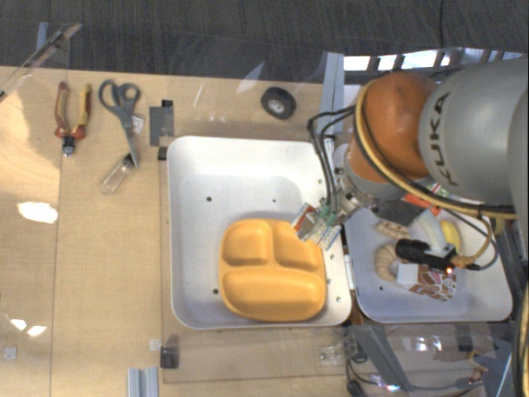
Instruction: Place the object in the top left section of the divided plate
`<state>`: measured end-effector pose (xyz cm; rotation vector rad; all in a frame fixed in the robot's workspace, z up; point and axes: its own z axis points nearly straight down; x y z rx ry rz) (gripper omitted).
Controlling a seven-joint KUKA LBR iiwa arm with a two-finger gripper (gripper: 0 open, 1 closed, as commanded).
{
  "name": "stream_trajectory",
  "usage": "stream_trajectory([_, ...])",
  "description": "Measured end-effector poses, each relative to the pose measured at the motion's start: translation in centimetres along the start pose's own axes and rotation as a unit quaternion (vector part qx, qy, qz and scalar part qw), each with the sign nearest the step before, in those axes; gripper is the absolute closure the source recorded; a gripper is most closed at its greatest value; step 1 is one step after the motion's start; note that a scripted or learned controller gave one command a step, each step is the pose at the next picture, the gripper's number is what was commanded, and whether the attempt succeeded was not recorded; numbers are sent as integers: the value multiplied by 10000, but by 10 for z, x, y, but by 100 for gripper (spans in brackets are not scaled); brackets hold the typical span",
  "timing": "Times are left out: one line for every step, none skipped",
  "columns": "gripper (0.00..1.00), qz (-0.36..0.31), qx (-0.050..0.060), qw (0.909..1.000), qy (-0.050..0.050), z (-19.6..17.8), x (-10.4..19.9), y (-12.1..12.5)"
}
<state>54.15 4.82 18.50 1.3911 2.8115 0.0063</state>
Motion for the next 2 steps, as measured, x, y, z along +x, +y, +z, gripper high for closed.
stream_trajectory([100, -1744, -18, 9847, -9, -58, 53, 34])
stream_trajectory([0, -1743, -18, 9847, -8, -58, 53, 34])
